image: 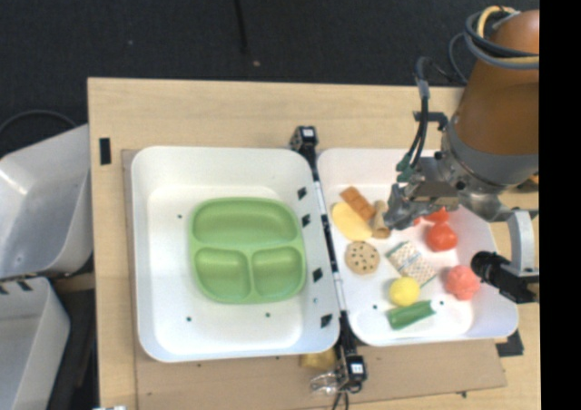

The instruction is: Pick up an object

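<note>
Toy food scattered across the right bin (pixel 363 161): a yellow slice (pixel 349 219) beside a brown bread-like stick (pixel 357 200) near the bin's left wall, a chocolate-chip cookie (pixel 362 258) just below them, a patterned square packet (pixel 410 261) near the middle, a yellow lemon-like ball (pixel 405 290) under it, a green pepper-like piece (pixel 409 314) along the near edge, a red piece (pixel 442 237) toward the right side and a pinkish-red strawberry-like piece (pixel 462 281) near the right near corner. Gripper (pixel 392 218) low over the far-middle part of that bin, tips right at a small tan piece (pixel 379 220) next to the bread-like stick; too dark and cluttered to tell whether open, closed or clamped on anything. Grey wrist and orange band (pixel 497 100) rising toward the bench's right edge, cables looped alongside. Left bin (pixel 150 218) touching the right one along the shared middle edge, carrying a green divided plate (pixel 247 248) with three compartments, set at its centre. Both bins resting on a pale wooden bench (pixel 182 109).
</note>
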